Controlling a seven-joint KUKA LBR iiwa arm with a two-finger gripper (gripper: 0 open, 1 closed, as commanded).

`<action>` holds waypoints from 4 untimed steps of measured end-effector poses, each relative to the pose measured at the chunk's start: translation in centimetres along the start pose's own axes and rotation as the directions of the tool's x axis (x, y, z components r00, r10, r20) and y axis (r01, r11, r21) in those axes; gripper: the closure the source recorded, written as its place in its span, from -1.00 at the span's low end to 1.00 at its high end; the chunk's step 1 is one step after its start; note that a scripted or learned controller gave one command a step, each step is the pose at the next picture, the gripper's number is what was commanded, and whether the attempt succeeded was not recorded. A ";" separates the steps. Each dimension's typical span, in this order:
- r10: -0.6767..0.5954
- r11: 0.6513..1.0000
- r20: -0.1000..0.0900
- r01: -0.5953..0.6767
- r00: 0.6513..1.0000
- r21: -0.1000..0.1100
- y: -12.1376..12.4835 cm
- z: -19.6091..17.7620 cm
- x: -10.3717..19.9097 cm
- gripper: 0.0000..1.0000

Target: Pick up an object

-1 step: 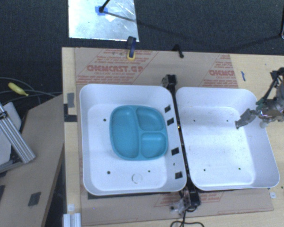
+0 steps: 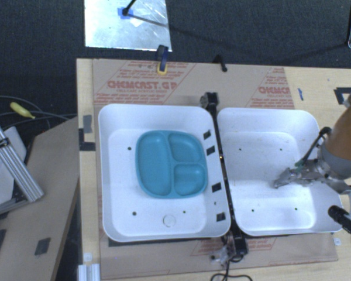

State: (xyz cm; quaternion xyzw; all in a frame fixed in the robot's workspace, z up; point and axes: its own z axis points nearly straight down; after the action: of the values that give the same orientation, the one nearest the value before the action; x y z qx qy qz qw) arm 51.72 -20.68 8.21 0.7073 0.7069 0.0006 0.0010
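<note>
A blue divided plate (image 2: 171, 164) with three compartments lies flat in the middle of the left bin (image 2: 114, 127). A small pale round object (image 2: 169, 220) sits near that bin's front wall, just below the plate. My gripper (image 2: 279, 182) hangs low over the floor of the right bin (image 2: 263, 124), right of its centre, pointing left. It is well apart from the plate, on the other side of the divider between the bins. No object shows at the gripper's tip.
The arm's orange band (image 2: 346, 134) enters over the right bin's right wall. Black clips (image 2: 210, 151) line the seam between the bins. A yellow-handled clamp (image 2: 162, 60) sits at the bench's back edge, and a metal sheet (image 2: 127, 15) lies beyond.
</note>
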 end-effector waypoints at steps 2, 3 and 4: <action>0.001 1.000 0.000 -0.001 1.000 0.004 5.0 -0.1 4.5 -1.00; 0.003 1.000 0.000 -0.003 1.000 0.005 0.9 -0.2 1.5 -1.00; -0.002 1.000 0.001 0.002 1.000 -0.002 1.3 -1.3 1.7 1.00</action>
State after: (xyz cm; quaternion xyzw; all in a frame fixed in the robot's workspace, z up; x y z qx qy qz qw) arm 52.97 -18.96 9.54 0.7064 0.7078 0.0010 0.0021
